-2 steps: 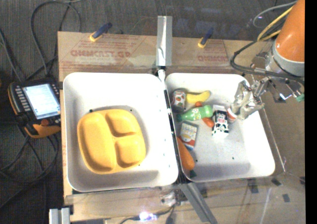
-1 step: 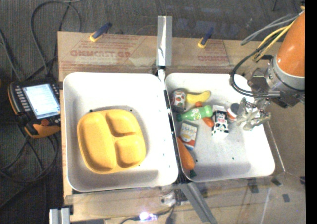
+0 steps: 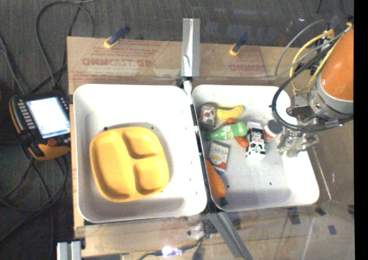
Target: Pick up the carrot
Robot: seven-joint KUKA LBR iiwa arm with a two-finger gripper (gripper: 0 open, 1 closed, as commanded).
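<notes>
Carrot (image 3: 215, 182) lies at right bin's (image 3: 299, 192) lower-left edge, below a small packet (image 3: 219, 154), label unreadable. Pincer (image 3: 294, 144) hovers at bin's right side; grip state: cannot tell.

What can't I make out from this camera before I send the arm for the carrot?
- Pincer: blurred and small in the camera view; open or shut is unreadable.
- Carrot: lies against the right bin's left wall; its lower end merges with a dark item there, so the tip is unclear.
- Small carton and can: labels too small to read.
- Arm: cut off by the right edge.
</notes>
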